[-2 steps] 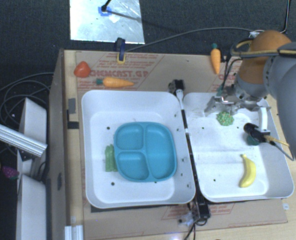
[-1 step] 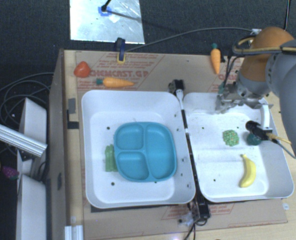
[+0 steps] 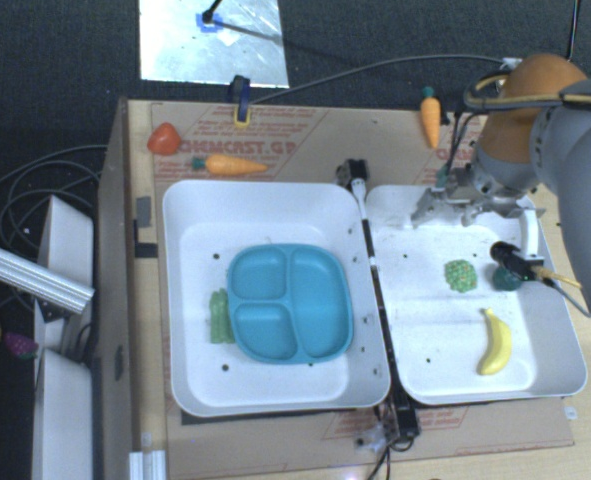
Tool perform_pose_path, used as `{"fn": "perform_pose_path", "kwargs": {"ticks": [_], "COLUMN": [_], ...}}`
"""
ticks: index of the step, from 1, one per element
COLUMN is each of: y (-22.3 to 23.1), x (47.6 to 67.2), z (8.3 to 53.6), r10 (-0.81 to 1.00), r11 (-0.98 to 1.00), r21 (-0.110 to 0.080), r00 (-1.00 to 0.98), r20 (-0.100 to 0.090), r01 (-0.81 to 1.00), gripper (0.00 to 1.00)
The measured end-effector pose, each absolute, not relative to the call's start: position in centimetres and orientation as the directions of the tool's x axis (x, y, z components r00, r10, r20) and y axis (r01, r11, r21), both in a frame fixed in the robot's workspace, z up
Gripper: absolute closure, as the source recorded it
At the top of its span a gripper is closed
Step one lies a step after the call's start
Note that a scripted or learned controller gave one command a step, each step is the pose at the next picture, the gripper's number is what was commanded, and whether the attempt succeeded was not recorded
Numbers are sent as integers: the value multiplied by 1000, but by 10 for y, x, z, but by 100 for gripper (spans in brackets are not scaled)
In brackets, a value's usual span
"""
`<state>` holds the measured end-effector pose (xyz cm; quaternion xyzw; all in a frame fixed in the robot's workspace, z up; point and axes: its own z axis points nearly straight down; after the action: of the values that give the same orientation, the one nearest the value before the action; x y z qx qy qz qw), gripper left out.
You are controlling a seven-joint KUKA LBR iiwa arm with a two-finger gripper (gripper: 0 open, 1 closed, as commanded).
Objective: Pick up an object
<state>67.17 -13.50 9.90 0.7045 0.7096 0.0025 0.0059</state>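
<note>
Nearest, a banana [image 3: 494, 343] is lying by the right bin's [image 3: 565, 368] front-right rim, bare floor stretching leftward. Beyond, a green ball [image 3: 461, 275] is sitting mid-bin. Farther back, the gripper [image 3: 462, 206] is hovering near the back wall, fingers spread apart, holding nothing.

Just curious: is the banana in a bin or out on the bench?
In: the banana lies flat on the right bin's floor, near its front corner.

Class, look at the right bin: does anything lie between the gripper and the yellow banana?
The gripper hangs over the right white bin's far end. A green knobbly ball lies roughly between it and the yellow banana.
</note>
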Motion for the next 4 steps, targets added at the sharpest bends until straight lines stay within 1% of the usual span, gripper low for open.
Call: {"fn": "perform_pose_path", "kwargs": {"ticks": [1, 2, 3, 4], "y": [-161, -184, -175, -156], "x": [611, 670, 621, 590], "z": [84, 139, 84, 94], "r10": [1000, 1000, 1000, 1000], "r11": [1, 4, 2, 1], "r21": [1, 5, 0, 1], "r00": [-1, -4, -2, -1], "r20": [-1, -2, 0, 0], "r01": [1000, 1000, 1000, 1000], "gripper": [0, 0, 0, 0]}}
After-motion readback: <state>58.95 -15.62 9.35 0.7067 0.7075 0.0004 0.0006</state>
